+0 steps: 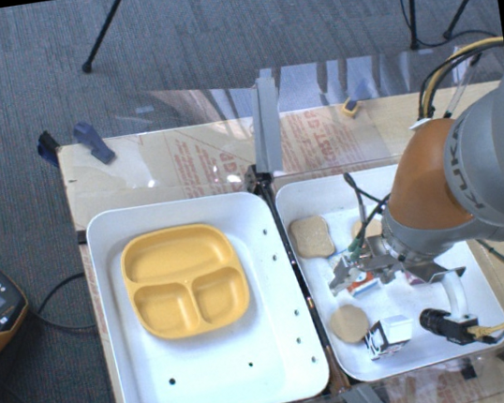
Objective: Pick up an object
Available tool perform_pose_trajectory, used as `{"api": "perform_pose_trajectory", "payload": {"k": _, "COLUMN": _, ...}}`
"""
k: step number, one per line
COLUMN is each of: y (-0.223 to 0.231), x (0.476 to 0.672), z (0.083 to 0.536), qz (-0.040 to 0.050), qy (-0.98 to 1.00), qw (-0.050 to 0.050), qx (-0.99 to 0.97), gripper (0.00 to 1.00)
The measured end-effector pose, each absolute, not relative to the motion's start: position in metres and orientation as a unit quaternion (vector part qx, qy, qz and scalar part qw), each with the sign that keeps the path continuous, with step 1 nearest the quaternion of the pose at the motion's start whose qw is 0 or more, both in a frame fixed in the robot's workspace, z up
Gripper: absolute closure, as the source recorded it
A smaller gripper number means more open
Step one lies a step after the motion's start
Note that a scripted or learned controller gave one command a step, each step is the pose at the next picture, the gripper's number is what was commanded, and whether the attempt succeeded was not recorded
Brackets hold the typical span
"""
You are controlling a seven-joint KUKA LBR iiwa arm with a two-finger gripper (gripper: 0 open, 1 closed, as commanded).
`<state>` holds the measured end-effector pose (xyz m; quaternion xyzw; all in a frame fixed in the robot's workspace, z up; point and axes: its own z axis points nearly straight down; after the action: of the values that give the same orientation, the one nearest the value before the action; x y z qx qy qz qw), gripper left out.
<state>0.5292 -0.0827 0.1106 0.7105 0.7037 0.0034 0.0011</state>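
My gripper (350,272) is low in the right bin (301,199), near its middle, with the orange-banded wrist above and to its right. A small red and white item (366,286) lies right under or against the gripper; whether it is gripped cannot be made out. A tan oval piece (313,236) lies just up and left of the gripper. Below the gripper a tan round piece (349,324) rests near the bin's front. A small white and black box (388,335) lies beside that round piece.
The left bin (125,358) holds a yellow three-compartment plate (186,279) in its upper half. A grey upright post (267,132) stands behind the seam between the bins. The arm covers the right bin's right half.
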Motion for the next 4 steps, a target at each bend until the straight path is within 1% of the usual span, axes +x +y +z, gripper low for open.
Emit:
{"api": "perform_pose_trajectory", "payload": {"k": 1, "y": -0.084, "x": 0.529, "z": 0.119, "qz": 0.003, "qy": 0.703, "qw": 0.0, "qx": 0.711, "gripper": 1.0}}
{"api": "perform_pose_trajectory", "payload": {"k": 2, "y": -0.084, "x": 0.528, "z": 0.119, "qz": 0.0027, "qy": 0.703, "qw": -0.001, "qx": 0.711, "gripper": 0.0}}
{"api": "perform_pose_trajectory", "payload": {"k": 3, "y": -0.092, "x": 0.561, "z": 0.085, "qz": -0.0021, "qy": 0.709, "qw": -0.003, "qx": 0.705, "gripper": 0.0}}
{"api": "perform_pose_trajectory", "payload": {"k": 4, "y": -0.09, "x": 0.561, "z": 0.095, "qz": -0.0014, "qy": 0.71, "qw": -0.004, "qx": 0.704, "gripper": 1.0}}
